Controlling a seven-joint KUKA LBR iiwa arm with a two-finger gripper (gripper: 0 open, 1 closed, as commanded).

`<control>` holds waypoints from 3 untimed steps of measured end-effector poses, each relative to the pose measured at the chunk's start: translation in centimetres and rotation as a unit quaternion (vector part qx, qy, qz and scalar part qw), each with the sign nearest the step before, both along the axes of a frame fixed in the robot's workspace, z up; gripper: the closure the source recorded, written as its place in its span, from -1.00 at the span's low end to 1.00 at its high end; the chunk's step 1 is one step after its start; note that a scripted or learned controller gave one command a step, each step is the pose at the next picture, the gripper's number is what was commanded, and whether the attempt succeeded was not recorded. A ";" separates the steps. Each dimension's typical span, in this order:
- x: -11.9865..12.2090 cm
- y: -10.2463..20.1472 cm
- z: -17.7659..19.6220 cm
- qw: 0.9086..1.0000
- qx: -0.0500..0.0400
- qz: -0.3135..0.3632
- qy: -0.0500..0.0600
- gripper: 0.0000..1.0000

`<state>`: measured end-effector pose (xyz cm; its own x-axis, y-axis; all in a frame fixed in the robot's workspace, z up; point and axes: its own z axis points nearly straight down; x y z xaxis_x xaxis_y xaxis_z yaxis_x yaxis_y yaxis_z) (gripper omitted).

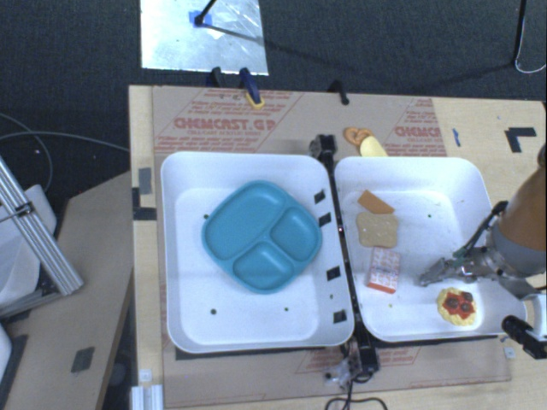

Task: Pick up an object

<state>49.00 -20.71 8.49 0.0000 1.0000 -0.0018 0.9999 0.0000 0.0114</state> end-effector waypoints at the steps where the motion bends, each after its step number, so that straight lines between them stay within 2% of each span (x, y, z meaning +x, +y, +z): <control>1: 0.0 0.0 13.6 1.000 -0.002 0.003 -0.002 -1.00; 2: 0.0 0.0 -0.3 1.000 -0.002 0.000 0.000 -1.00; 3: 0.2 -0.2 1.6 1.000 -0.004 0.001 -0.004 1.00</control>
<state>49.21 -20.88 10.06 -0.0022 1.0000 -0.0091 0.9998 0.0024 0.0189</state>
